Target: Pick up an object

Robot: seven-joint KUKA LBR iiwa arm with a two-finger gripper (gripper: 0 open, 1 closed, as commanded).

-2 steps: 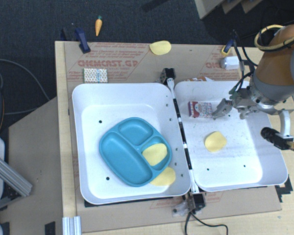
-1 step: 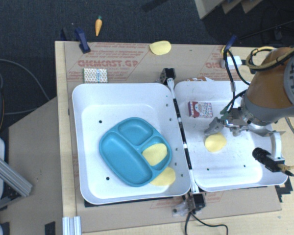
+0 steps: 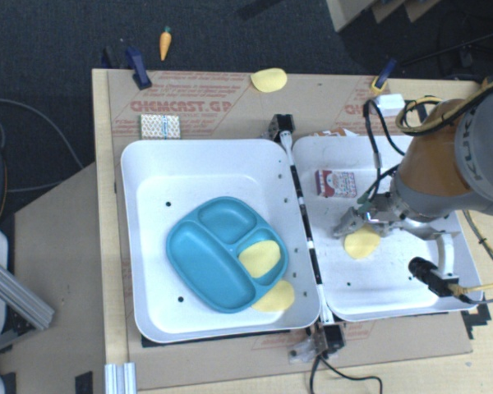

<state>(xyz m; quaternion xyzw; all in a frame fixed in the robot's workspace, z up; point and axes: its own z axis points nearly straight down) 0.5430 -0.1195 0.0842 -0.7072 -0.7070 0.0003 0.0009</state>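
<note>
- Pincer [image 3: 363, 222] is down inside the right bin [image 3: 394, 298], at the end of the grey arm [image 3: 444, 171] with its orange band, which comes in from the right.
- Pincer state: metal fingers sit right over a yellow piece; how far they are spread, and whether they have hold of anything, I cannot tell.
- Yellow piece [image 3: 361, 245] lies on the bin floor directly under and just below the pincer tips, touching or nearly so.
- Small red-and-white packet [image 3: 337, 184] lies just above-left of the pincer, same bin.
- Left bin [image 3: 148, 171], well to the pincer's left, carries a blue divided plate [image 3: 209, 257].
- One yellow piece [image 3: 260, 257] rests in a plate compartment; another [image 3: 275, 298] lies against the plate's near edge.
- On the surface [image 3: 222, 97], far up-left of the pincer: a yellow piece [image 3: 269, 80] and a patterned packet [image 3: 160, 125].
- Small orange carrot-like item [image 3: 165, 43] lies on the dark floor beyond the surface.
</note>
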